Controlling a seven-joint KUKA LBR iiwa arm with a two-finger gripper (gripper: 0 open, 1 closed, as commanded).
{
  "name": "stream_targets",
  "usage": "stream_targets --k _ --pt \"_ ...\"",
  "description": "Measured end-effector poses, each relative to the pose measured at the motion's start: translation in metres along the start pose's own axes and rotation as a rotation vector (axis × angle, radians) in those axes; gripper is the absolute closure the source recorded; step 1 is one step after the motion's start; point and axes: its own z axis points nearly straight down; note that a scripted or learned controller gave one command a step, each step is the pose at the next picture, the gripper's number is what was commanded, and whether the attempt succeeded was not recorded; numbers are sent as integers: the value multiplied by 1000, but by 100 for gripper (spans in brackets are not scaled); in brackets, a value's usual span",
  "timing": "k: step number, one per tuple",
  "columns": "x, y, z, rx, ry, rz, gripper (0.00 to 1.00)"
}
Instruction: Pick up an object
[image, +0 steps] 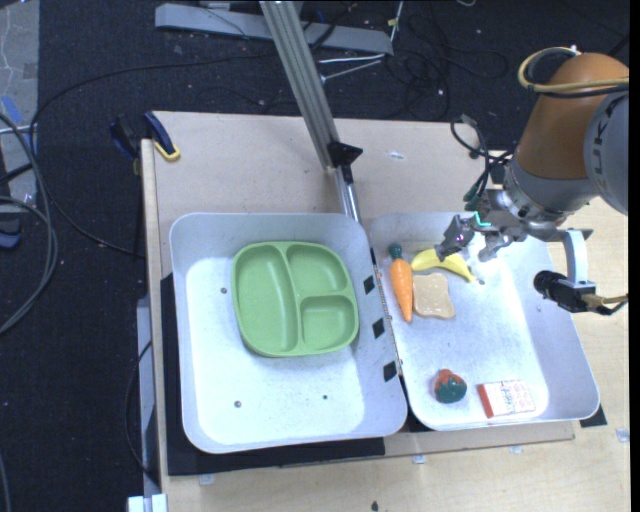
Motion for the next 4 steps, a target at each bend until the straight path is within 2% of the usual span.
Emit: stream_targets --k 1,2,3,4 --pt "0 1 -2 -3 0 0 0" --pt "6 1 43 1 -1 -1 0" --pt "-2 -4 103 2 -1 2 0" --pt "-3 -4 119 -4 -4 2 0"
